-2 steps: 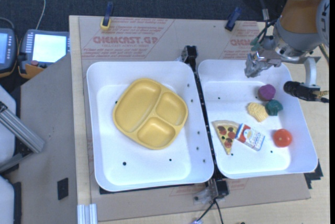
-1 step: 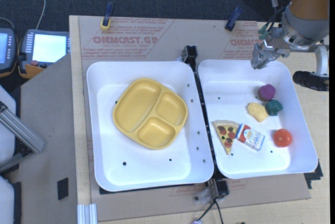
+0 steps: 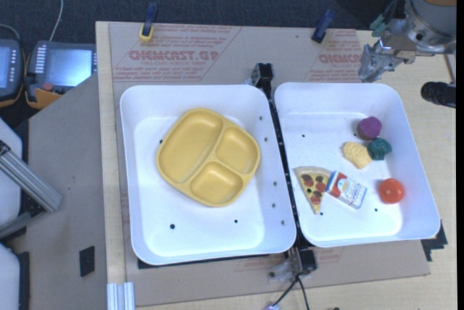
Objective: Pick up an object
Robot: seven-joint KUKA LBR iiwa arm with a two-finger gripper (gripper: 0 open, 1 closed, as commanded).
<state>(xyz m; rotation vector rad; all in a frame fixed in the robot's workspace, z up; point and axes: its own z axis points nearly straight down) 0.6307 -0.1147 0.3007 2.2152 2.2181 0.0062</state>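
Observation:
The right bin [image 3: 330,225] holds several toy foods: a purple ball [image 3: 369,127], a dark green piece [image 3: 378,148], a yellow corn cob [image 3: 356,154], a red tomato [image 3: 391,190], a pizza slice [image 3: 313,187] and a small red-and-white carton [image 3: 347,190]. My gripper [image 3: 374,66] hangs at the far right corner of that bin, above its back rim and well behind the purple ball. Nothing shows between its fingers.
The left bin [image 3: 145,229] carries a yellow divided plate [image 3: 208,156]. Blue clamps [image 3: 322,25] hold the cardboard at the back edge. A black bracket [image 3: 263,74] sits between the bins at the rear. Screens stand off the bench at the left.

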